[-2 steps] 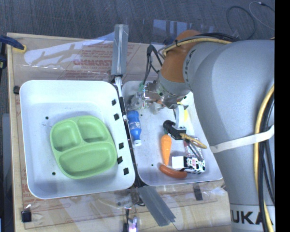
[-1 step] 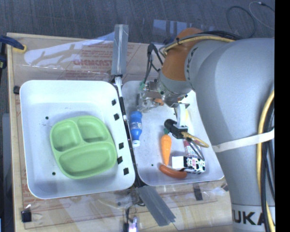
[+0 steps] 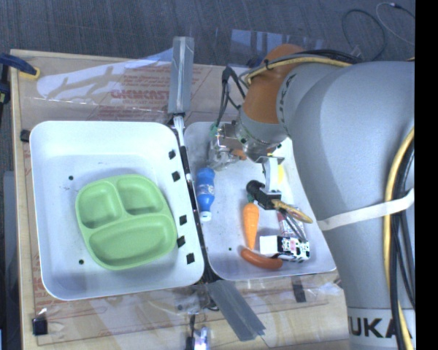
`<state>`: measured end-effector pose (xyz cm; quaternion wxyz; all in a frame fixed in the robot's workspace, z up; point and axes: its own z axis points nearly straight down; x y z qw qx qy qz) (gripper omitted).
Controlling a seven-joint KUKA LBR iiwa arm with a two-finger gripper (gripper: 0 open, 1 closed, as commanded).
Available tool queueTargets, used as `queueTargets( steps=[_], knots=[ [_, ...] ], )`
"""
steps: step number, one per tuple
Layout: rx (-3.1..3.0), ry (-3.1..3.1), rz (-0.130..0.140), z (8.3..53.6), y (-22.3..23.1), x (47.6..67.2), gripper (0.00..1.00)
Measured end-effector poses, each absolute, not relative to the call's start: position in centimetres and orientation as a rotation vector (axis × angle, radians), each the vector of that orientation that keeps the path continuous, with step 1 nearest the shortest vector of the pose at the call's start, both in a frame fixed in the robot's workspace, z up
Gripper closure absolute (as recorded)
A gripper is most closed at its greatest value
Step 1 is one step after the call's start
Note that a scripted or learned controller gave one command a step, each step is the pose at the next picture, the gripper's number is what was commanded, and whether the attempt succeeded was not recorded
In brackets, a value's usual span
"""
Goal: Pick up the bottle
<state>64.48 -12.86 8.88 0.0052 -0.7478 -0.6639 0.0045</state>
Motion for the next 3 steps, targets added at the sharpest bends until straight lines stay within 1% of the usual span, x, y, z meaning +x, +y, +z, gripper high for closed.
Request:
queueTargets(
  steps=[1,2,3],
  knots=[
    [-3.105,-0.444,0.013,25.4,-9.0,63.9,1.0],
    [-3.093,-0.521,0.016,18.9,-7.0,61.4,1.0],
    [-3.118,-0.36,0.014,21.2,-7.7,55.0,1.0]
  ],
)
